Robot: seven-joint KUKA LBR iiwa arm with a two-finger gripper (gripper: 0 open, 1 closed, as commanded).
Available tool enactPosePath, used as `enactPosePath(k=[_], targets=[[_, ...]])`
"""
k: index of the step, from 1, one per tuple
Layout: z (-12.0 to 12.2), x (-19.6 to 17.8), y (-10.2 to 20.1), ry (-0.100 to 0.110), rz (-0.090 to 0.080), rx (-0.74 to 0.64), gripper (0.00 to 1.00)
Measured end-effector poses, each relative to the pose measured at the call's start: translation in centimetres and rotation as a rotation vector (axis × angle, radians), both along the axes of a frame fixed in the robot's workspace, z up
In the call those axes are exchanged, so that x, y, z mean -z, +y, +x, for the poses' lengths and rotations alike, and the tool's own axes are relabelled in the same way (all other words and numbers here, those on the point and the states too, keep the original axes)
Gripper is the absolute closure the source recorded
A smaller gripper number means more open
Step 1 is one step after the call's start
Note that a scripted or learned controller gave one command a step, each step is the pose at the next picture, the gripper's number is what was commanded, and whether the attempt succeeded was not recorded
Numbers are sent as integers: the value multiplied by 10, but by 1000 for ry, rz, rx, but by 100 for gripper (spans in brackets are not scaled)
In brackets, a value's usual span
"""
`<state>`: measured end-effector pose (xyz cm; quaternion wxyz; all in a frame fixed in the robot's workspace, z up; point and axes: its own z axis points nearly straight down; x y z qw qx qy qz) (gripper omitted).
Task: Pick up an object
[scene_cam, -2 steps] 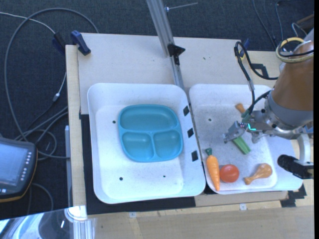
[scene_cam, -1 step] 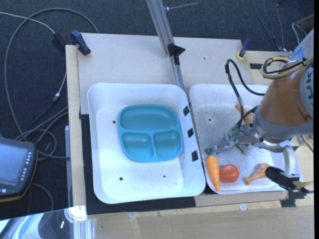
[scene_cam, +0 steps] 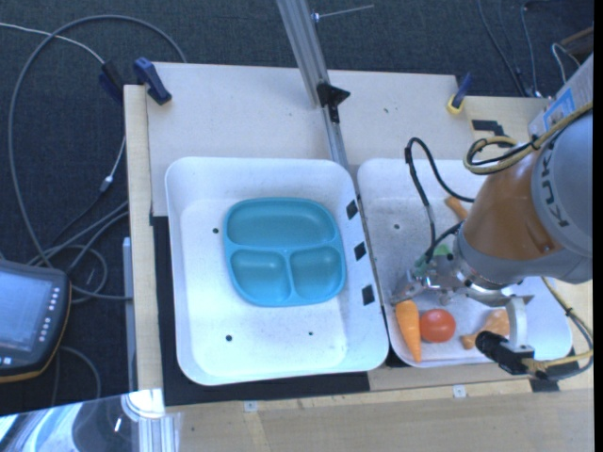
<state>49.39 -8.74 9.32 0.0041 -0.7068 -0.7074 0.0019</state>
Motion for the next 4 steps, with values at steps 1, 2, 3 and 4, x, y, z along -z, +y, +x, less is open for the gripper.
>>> enactPosePath(k=[1,2,3,4], targets=[[0,1,0,-5,-1,1,0],[0,-10,1,-8,0,0,100],[3,-53,3,-13,-4,-1,100],[4,-97,-2,-14,-4,-1,100]])
